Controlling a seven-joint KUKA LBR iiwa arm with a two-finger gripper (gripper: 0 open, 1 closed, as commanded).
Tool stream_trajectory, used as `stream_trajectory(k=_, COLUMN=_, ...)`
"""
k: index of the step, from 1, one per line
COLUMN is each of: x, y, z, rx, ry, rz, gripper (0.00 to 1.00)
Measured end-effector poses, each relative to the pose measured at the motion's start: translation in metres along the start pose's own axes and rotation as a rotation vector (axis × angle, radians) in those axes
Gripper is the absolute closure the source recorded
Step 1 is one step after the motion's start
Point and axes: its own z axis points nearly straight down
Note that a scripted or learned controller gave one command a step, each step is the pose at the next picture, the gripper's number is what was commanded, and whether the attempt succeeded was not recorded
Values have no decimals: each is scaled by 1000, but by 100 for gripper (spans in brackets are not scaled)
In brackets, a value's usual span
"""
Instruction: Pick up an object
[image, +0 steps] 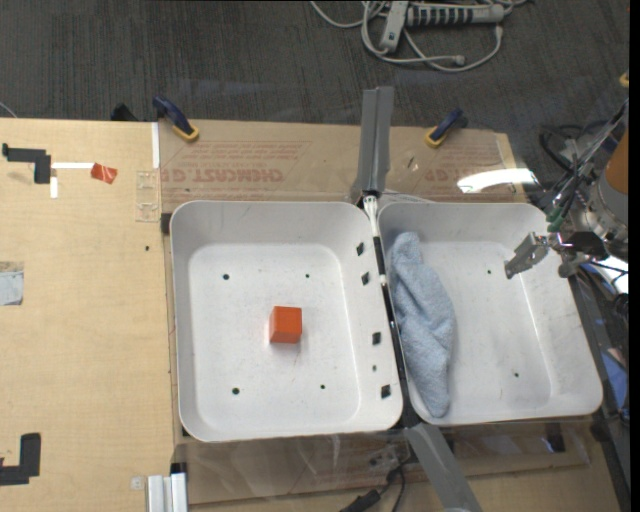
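Observation:
An orange-red cube sits near the middle of the left bin. A crumpled pale blue cloth lies along the left wall of the right bin, stretching from back to front. My gripper hovers over the right bin's far right rim, well clear of both the cloth and the cube. Its fingers are spread open and there is nothing between them.
A grey divider bar runs between the bins at the back. Two clamps pin the cardboard behind the bins. A wooden board lies to the left and cables lie on the floor behind.

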Motion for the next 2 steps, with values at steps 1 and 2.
stream_trajectory(k=1, x=-25, y=17, z=52, rx=0, ry=0, rz=-112, gripper=0)
stream_trajectory(k=2, x=-37, y=33, z=134, rx=-3, ry=5, rz=-334, gripper=0)
